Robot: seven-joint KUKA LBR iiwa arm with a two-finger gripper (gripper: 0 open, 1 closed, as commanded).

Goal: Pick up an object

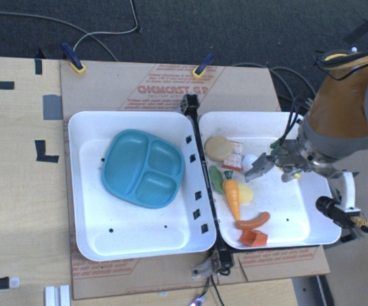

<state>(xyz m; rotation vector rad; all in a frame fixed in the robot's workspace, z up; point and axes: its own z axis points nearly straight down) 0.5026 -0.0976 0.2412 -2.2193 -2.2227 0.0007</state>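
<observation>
The right bin [298, 215] holds a cluster of toy food along its left side. There is a tan round piece [217, 148], a red and white packet [234, 159], a green piece [217, 179], an orange carrot [233, 198], a yellow piece [246, 195], a reddish sausage [252, 220] and a red block [255, 238]. My gripper [274, 171] hangs over the middle of this bin, just right of the packet and above the yellow piece. It is open, its two grey fingers [258, 167] spread apart with nothing between them.
A blue divided plate [143, 168] lies in the left bin [91, 234]. A black divider [199, 171] runs between the two bins. Bare white floor lies in the right bin's right half, under the arm [340, 107].
</observation>
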